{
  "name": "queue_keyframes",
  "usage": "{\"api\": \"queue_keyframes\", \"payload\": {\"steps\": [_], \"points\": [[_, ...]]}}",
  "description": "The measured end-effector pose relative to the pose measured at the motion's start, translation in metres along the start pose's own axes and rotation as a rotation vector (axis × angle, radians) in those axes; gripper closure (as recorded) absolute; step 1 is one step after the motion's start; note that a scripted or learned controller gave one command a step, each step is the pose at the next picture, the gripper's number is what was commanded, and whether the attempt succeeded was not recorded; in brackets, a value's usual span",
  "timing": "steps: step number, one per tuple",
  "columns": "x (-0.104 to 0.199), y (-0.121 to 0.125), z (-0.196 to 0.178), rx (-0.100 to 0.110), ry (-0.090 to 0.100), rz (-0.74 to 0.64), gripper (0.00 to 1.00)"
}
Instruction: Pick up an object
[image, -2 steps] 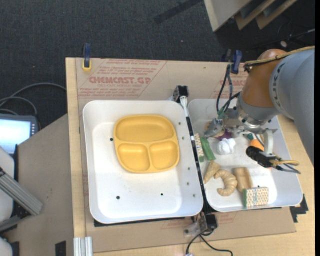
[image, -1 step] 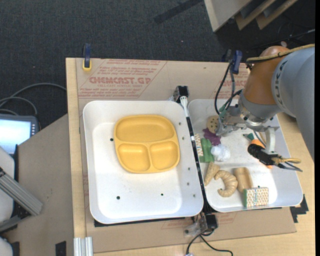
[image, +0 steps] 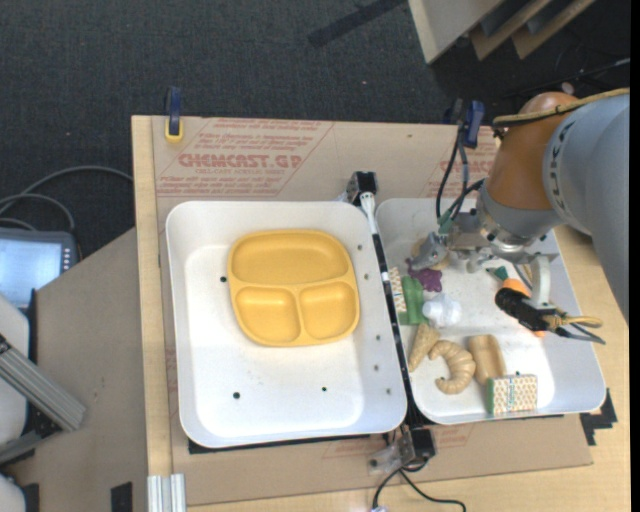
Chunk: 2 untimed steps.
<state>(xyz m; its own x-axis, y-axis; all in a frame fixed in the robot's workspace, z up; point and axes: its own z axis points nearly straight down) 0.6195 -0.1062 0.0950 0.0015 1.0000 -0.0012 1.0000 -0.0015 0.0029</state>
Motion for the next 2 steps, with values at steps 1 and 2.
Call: {"api": "queue_keyframes", "payload": {"steps": [1,2], "points": [[-0.006,-0.013,0.010,0.003,0.002,0.000,0.00],[-0.004,-0.001,0.010,-0.001,0.001,-0.002,0.00]]}}
